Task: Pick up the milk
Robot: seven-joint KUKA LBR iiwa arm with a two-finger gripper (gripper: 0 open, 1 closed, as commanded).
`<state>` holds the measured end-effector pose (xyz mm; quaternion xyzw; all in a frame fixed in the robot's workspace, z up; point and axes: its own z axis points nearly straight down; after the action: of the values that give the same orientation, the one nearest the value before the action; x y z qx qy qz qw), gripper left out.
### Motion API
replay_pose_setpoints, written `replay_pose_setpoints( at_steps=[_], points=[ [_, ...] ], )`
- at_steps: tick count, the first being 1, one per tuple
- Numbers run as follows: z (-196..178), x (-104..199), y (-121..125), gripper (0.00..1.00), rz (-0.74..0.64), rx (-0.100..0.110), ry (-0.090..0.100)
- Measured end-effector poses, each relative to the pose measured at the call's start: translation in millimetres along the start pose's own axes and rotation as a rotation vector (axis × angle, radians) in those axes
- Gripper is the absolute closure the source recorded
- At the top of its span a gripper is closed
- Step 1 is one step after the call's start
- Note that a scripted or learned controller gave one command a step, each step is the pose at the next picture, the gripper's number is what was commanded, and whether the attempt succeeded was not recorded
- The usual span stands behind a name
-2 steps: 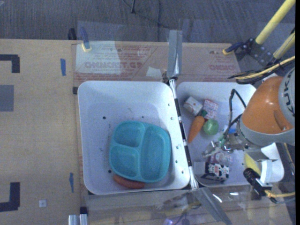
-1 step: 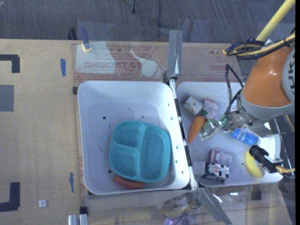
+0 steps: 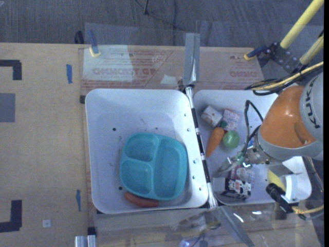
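A tan wooden bench top (image 3: 41,153) fills most of the scene, marked with black corner brackets and short strips of blue tape, and beyond its far edge lies grey carpet (image 3: 231,9) crossed by a dark cable. A flattened brown cardboard sheet (image 3: 139,66) with reversed red lettering sits under clear plastic behind the bins. The left shallow white plastic bin (image 3: 103,117) holds a teal plastic plate with three compartments (image 3: 153,166), and a reddish-orange sausage-shaped toy (image 3: 140,200) lies just beside the plate's near edge. The grey robot arm with the orange band (image 3: 290,127) reaches in from the right over the right shallow white plastic bin (image 3: 205,98). Yellow tubes (image 3: 303,19) slant across the upper right corner.

In the right bin, an orange toy carrot (image 3: 215,140) lies tilted near the dividing wall, a round green toy (image 3: 231,139) just beside it. The small white milk carton (image 3: 211,116) rests near the bin's far wall, well apart from the two-finger gripper (image 3: 237,163). The gripper hangs over a small box with a black-and-white pattern (image 3: 239,184); whether its fingers are spread or pressed together cannot be told.
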<state>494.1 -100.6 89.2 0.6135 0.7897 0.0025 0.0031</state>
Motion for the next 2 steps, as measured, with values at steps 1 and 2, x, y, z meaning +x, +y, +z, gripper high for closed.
replay_pose_setpoints(
  at_steps=[1, 2],
  points=[
    [-159.2, 12.8, -9.6, 0.0, 0.121, 0.007, 0.0],
    [-40.4, 6.4, -13.9, 0.0, -0.002, 0.008, 0.002]
  ],
)
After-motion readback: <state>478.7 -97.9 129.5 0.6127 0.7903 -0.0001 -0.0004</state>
